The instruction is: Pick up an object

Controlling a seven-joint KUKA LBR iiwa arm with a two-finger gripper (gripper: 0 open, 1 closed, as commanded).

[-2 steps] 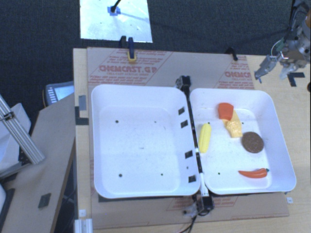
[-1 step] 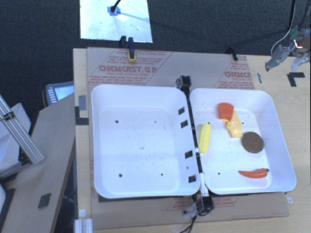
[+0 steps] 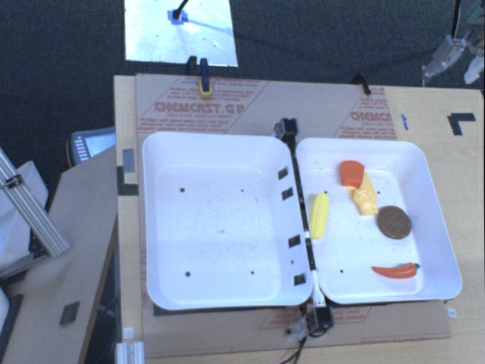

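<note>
Five objects lie in the right bin (image 3: 437, 203). A yellow corn-shaped piece (image 3: 320, 214) rests near the divider. An orange-red block (image 3: 351, 173) touches a pale yellow piece (image 3: 366, 198), and a brown round disc (image 3: 394, 222) sits just below them. Near the bin's front lies a red-orange chili pepper (image 3: 395, 271). My gripper (image 3: 460, 58) shows small and blurred at the top right edge, beyond the bench's far corner and well away from the bins and every object. Nothing shows in its grasp.
The left bin (image 3: 151, 226) sits beside the right one, joined along a black clipped divider (image 3: 295, 211). A cardboard sheet (image 3: 258, 105) lies under both. A silvery plate (image 3: 178, 21) lies on the dark floor behind, and a metal rail (image 3: 30, 211) sits at the left.
</note>
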